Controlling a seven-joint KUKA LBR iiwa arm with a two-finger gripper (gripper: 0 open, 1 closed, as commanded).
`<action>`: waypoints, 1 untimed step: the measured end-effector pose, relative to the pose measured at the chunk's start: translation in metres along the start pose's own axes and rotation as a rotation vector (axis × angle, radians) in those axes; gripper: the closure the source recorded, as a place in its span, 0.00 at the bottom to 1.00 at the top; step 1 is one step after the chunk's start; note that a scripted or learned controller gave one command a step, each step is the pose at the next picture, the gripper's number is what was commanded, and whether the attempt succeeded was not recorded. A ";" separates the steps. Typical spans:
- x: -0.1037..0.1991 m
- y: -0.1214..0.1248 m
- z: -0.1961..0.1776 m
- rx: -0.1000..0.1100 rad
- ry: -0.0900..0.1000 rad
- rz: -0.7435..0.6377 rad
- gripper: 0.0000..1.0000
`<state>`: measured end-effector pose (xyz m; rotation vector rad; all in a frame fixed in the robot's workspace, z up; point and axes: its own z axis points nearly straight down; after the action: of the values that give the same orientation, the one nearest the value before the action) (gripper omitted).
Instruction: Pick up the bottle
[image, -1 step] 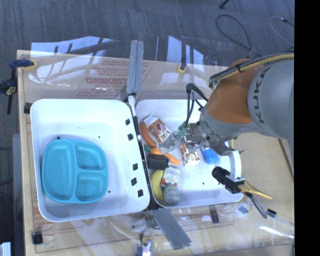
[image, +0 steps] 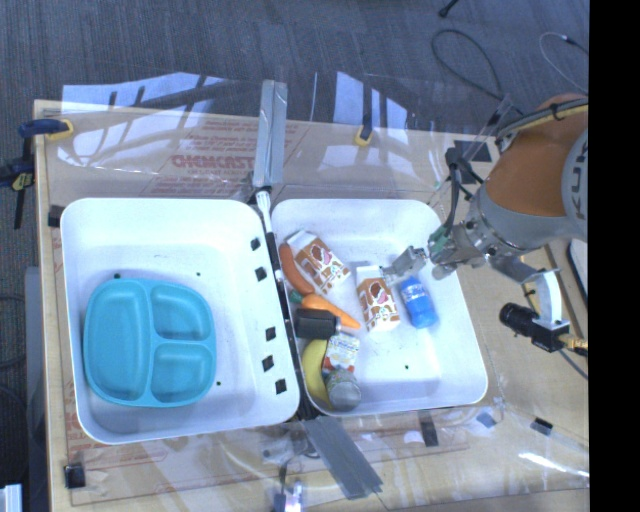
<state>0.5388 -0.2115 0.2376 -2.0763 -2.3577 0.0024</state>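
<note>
— Where is the bottle (image: 342, 372)?

— It lies in the right bin (image: 455, 375), near the front wall. Its grey cap points to the front. A yellow banana (image: 314, 366) lies right beside it, on its left.

— What else is in that bin?

— An orange carrot (image: 330, 309) and a black block (image: 313, 324) lie just behind the bottle. Two small brown and white cartons (image: 378, 303) are there, and a blue can (image: 417, 303) lies beside one of them.

— And the gripper (image: 408, 262)?

— It hangs over the back of the right bin, just above the blue can, well apart from the bottle. Its fingers look a little open, maybe, and nothing is between them.

— And the left bin (image: 75, 225)?

— A blue tray (image: 149, 341) with three parts sits in it.
</note>
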 end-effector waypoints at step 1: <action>0.000 0.000 0.000 -0.001 -0.001 0.056 0.00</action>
<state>0.5383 -0.2110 0.2375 -2.1432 -2.2995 0.0017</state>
